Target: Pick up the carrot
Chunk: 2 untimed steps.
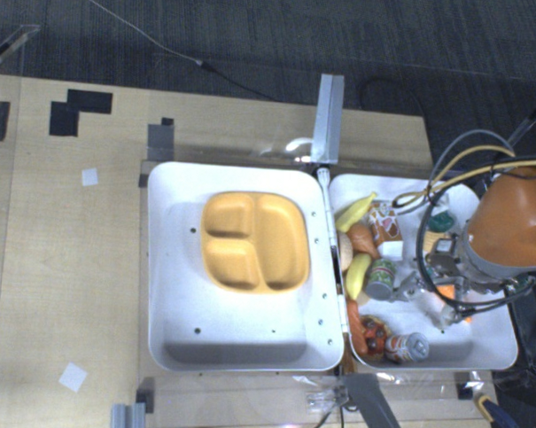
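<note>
The arm reaches in from the right over the right bin (492, 351), its orange band above the wrist. The gripper (440, 300) hangs low in the middle of that bin, among looping cables. Orange bits that look like the carrot (447, 293) show directly under the gripper, with another orange end poking out at its lower right. The wrist hides most of the carrot, so I cannot say whether the gripper touches it.
The left bin (172, 275) holds a yellow divided plate (253, 241). Along the right bin's left side lie two bananas (355, 211) (358, 275), a small can (380, 277), a reddish packet (373, 336) and a lying can (410, 348).
</note>
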Motion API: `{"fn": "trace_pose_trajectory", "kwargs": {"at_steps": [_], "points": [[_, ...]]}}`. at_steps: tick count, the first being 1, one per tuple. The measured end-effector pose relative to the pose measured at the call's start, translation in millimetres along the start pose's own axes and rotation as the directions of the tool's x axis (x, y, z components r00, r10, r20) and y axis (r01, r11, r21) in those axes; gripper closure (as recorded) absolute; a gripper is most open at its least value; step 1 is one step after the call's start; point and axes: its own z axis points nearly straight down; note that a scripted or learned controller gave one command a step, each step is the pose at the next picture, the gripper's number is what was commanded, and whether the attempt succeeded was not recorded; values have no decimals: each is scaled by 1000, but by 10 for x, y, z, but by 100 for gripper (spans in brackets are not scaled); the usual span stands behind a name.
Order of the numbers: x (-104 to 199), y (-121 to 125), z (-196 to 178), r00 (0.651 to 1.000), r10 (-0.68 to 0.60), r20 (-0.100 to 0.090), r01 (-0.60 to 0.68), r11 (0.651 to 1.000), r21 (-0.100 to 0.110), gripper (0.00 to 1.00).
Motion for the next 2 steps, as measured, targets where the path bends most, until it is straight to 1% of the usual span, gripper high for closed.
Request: {"fn": "trace_pose_trajectory", "kwargs": {"at_steps": [1,2], "points": [[136,-364,8,972,234,2,-234,972,1,0],[112,-395,-134,972,234,9,-234,972,10,100]]}}
